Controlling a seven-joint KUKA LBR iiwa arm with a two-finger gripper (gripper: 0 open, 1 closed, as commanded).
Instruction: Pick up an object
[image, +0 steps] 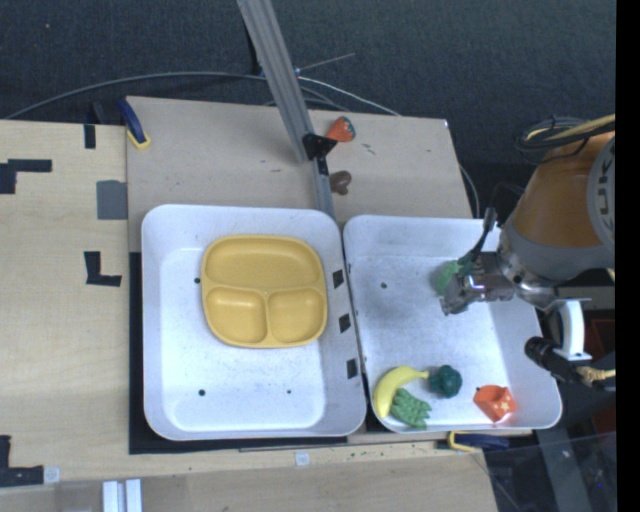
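While the arm hangs over the right bin (400, 330), its gripper (462, 288) sits near the upper right part of it, and there's a small green thing (446, 276) right at the tip. Honestly can't tell if that green bit is actually pinched or just lying beside the gripper, so grip state is a cannot-tell from me. Other candidates are bunched along the near edge of that bin: a yellow banana (390, 385), a light green knobbly piece (409, 407) touching it, a dark green ball (445, 380) just beside, and an orange-red piece (494, 401) off in the corner. Left bin (165, 330) just carries a yellow divided plate (265, 290). My guess is it's mid-grasp; next move would be a careful lift to check whether anything comes up
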